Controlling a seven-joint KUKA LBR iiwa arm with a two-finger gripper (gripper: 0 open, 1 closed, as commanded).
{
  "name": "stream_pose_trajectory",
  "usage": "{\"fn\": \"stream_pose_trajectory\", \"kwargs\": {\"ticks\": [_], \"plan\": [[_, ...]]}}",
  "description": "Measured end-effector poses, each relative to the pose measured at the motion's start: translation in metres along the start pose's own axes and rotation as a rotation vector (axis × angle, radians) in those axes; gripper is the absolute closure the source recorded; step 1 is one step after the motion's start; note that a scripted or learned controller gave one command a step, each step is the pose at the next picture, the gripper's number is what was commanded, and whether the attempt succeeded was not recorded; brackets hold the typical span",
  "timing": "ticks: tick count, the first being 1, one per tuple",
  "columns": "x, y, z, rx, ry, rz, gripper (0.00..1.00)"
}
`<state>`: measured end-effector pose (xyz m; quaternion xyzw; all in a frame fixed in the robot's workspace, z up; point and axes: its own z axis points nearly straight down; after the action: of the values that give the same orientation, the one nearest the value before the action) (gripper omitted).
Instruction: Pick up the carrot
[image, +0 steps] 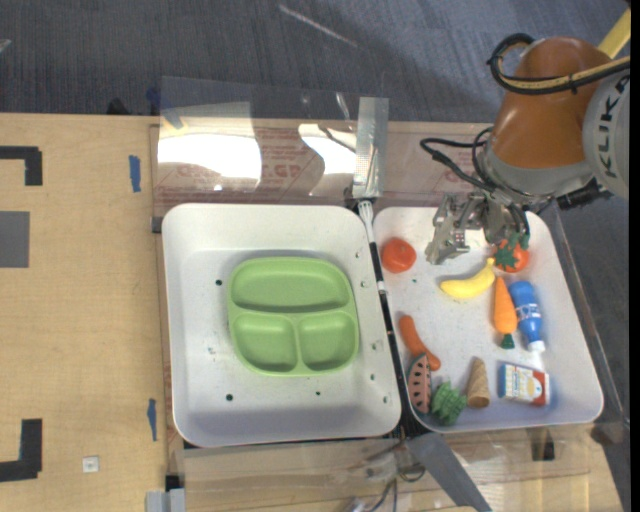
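The carrot is a short orange cone lying near the right side of the right bin, point towards the far edge, beside a blue bottle. My gripper hangs over the far part of that bin, up and to the left of the carrot and just above a yellow banana. It is apart from the carrot, and I see nothing held in it. The arm's orange band is above it.
The right bin also holds a red ball, a small orange-and-green piece, a red sausage, a watermelon slice, broccoli, a cone and a small carton. The left bin holds a green divided plate.
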<state>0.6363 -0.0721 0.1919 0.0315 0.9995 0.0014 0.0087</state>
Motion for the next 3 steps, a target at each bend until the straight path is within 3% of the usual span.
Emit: {"fn": "stream_pose_trajectory", "kwargs": {"ticks": [1,2,3], "plan": [[0.032,-0.07,0.058,0.003,0.018,-0.079,1.0],[0.07,-0.129,0.1,0.003,0.007,-0.265,1.0],[0.012,-0.152,0.102,0.005,0.005,0.135,1.0]]}}
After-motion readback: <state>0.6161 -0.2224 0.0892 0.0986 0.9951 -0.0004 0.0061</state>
